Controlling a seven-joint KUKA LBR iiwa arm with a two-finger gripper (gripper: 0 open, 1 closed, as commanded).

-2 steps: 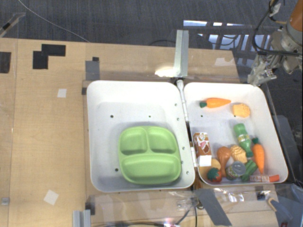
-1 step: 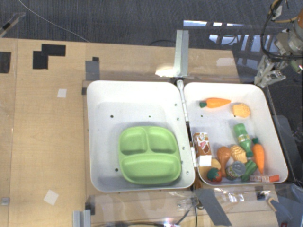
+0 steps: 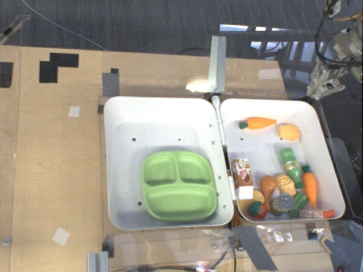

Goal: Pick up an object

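The right bin holds a heap of toy food. An orange carrot and a yellow corn piece lie near its far wall. A green bottle, a second carrot, a brown carton, a drumstick, a tin can and a red fruit crowd its near half. My gripper hangs at the upper right, just beyond the bin's far right corner, with nothing seen in it.
A green divided plate lies in the left bin. A metal post stands behind the seam between the bins. Cables hang by the arm at the top right.
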